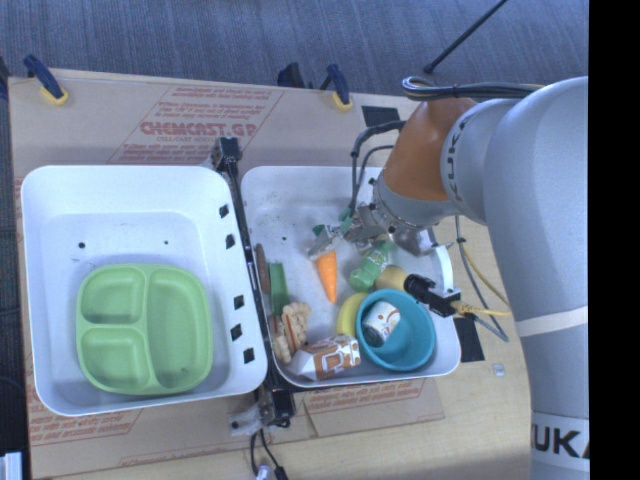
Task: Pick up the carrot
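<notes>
The carrot lies in the right bin, near the middle of the frame, pointing roughly up and down the picture. The gripper hangs just above and to the right of it; whether the fingers are open or closed cannot be told from this view, and nothing is seen between them. The likely fault from here is a missed or mixed grasp: a green bottle sits just beside the carrot on its right, and a yellow piece and a blue bowl holding a cup crowd its lower end, so a descent slightly off line could close on a neighbour or push the carrot aside. The left bin holds a green divided plate. Both bins rest on a cardboard-covered counter over dark carpet.
</notes>
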